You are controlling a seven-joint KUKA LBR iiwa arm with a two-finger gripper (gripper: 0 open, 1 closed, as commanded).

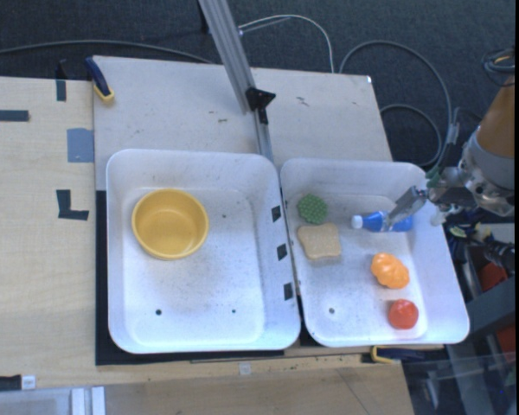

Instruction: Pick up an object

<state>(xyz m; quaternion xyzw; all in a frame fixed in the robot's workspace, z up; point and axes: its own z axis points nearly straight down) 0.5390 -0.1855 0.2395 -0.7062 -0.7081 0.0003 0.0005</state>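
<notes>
Gripper hovers beside the small blue plastic bottle; whether it grips anything, I cannot tell. Bottle looks light, stiff, slippery; grasp across its body.

One fixed overhead camera, angled down over both white bins from moderate height.

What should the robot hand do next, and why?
Probably dip a little lower onto the small blue plastic bottle with a white cap. The metal two-finger gripper hangs right at the bottle's end in the right white bin, not clearly gripping it.
</notes>
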